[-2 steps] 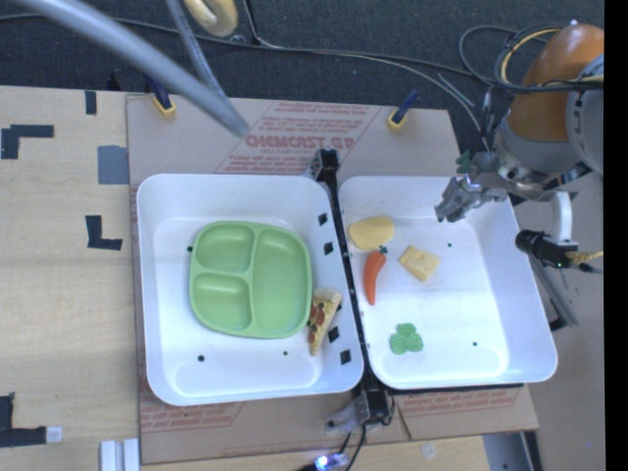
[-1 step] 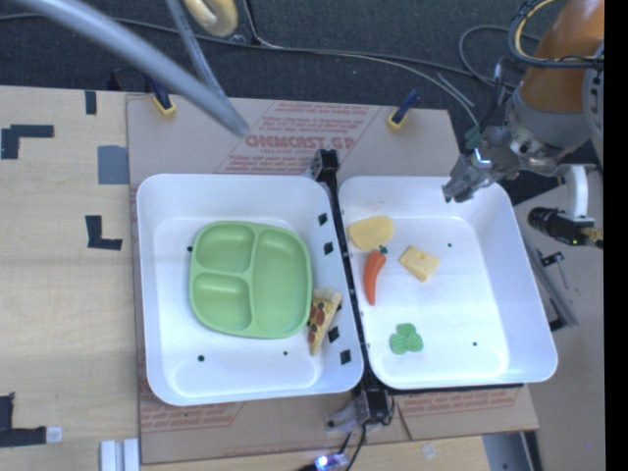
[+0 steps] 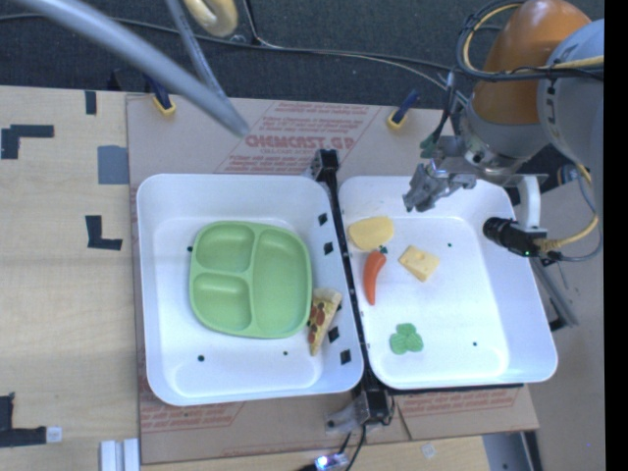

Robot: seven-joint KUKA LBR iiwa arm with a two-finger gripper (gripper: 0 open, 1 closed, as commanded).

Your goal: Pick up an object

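- The gripper (image 3: 424, 196) hangs over the far left corner of the right bin (image 3: 510, 356); nothing sits between its fingers, and whether they are parted or closed I cannot tell.
- Just near of it lies a yellow potato-shaped toy (image 3: 371, 232), with an orange carrot (image 3: 374, 276) touching its near edge.
- A yellow cheese wedge (image 3: 419, 262) sits right of the carrot, and a green broccoli piece (image 3: 405, 340) lies nearer.
- In the left bin (image 3: 157, 292), a green divided plate (image 3: 250, 279) rests flat, a pizza slice (image 3: 322, 319) at its near right edge.
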